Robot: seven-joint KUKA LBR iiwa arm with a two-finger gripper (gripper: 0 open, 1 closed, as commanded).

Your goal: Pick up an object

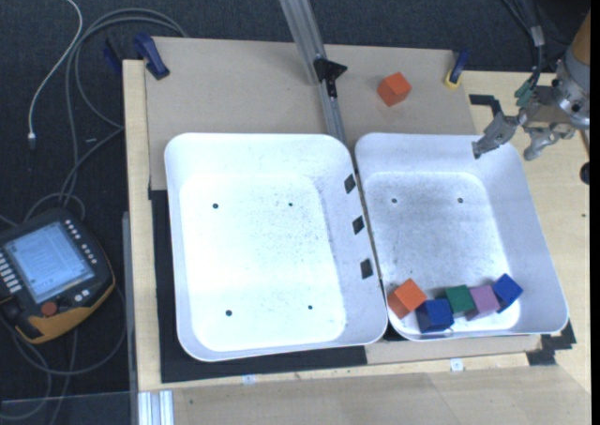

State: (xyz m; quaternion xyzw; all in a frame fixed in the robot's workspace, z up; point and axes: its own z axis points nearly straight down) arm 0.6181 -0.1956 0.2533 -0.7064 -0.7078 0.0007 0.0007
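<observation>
Five small blocks lie in a row along the near wall of the right bin [539, 254]: an orange block [407, 296], a dark blue block [434, 314], a green block [458, 299], a pale purple block [484, 298] and a second blue block [506, 290]. Neighbouring blocks touch or sit just beside one another. The whole row lies well apart from the fingers, toward the front of the bench, and none of it is between them.

A sixth piece, a lone orange cube [395, 88], rests on the bare bench board [234, 85] behind the bins, to the fingers' left in the view and well clear of them.

The gripper [515, 139] hangs over the far right corner of the right bin, at its rim. Its two fingers [490, 142] stand spread, with an open gap between them and nothing in that gap.

The left bin [178, 226] adjoins the right bin, farther from the fingers than any block. A slanted aluminium rail [298, 10] runs down to the seam between the bins. Blue clamps [150, 54] grip the back edge of the board. A handheld control pendant [49, 268] lies on the dark floor at the far left.
</observation>
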